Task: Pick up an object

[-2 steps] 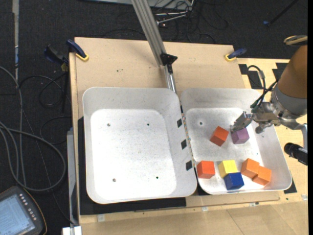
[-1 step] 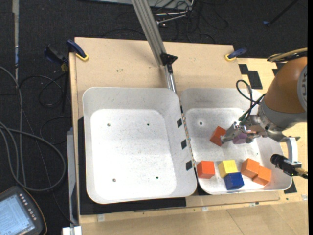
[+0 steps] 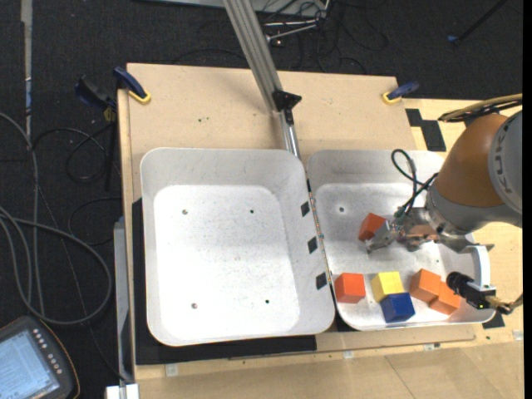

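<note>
The desk (image 3: 249, 106) is a tan board on dark floor, with blue and yellow clamps at its far left corner (image 3: 129, 84) and far right corner (image 3: 401, 92). Two shallow white bins take up its near half. The left bin (image 3: 166, 173) lies toward the desk's left edge; the right bin (image 3: 332, 169) touches it along the middle seam and reaches toward the right edge. The arm (image 3: 478, 177), grey with an orange band, comes over the right edge and bends down into the right bin. Its tool (image 3: 384, 238) sits low over the middle of that bin, and its fingers look closed narrowly on or right against an orange block (image 3: 371, 225); a firm hold cannot be confirmed. Along the bin's near wall lie more blocks: an orange cube (image 3: 350, 287) nearest the seam, then a yellow block (image 3: 386, 284) touching a blue block (image 3: 398, 307), then an orange piece (image 3: 435, 290) toward the near right corner
</note>
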`<state>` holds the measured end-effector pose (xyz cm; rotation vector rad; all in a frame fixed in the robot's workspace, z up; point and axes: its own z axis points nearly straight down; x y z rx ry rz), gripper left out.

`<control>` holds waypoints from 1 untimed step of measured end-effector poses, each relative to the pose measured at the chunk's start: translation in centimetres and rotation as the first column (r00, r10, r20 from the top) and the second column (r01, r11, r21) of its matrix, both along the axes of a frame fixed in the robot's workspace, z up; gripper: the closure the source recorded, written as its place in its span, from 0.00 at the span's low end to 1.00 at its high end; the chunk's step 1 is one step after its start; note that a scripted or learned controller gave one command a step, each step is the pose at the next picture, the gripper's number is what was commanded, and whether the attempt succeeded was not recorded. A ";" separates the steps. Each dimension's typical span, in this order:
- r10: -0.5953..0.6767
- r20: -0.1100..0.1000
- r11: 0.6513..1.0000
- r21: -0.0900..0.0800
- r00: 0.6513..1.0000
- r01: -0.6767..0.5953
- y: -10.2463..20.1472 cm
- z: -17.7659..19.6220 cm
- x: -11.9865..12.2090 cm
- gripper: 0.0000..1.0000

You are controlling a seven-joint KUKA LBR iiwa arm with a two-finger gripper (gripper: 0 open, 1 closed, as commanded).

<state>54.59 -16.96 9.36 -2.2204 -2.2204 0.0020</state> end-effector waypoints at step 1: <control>-0.001 0.004 1.000 -0.001 1.000 0.001 0.0 1.2 0.1 1.00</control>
